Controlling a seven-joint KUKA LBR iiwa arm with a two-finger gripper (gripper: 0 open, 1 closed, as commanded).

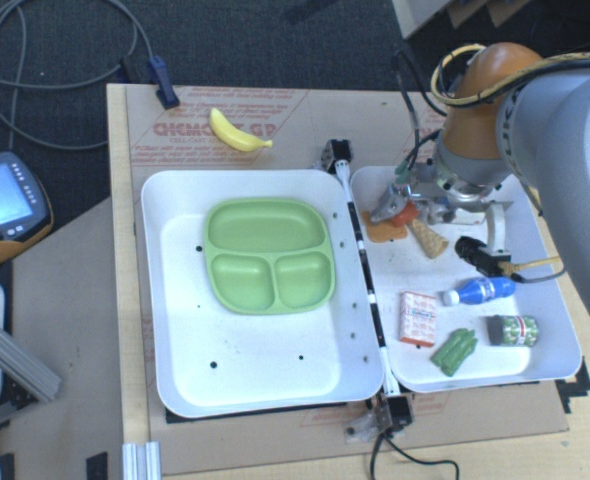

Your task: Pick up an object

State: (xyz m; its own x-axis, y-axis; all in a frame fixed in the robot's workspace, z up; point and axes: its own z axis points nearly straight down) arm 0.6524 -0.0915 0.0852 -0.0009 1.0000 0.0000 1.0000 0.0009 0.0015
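Hovering at the right bin's (535, 368) 11 o'clock corner, hand (407, 203) grip unreadable; orange rounded object (383, 231) just beside at 7 o'clock.

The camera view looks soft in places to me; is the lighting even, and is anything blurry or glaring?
Camera view: lighting is even and diffuse, shadows faint; the white bins look bright but keep detail; the green tray is fairly crisp; the gripper area is soft and cluttered, so its details are hard to read; the arm near the lens looks slightly blurred.

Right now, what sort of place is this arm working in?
Likely a robotics lab pick-and-place bench: two white bins on a board, toy items like the banana, cables on carpet.
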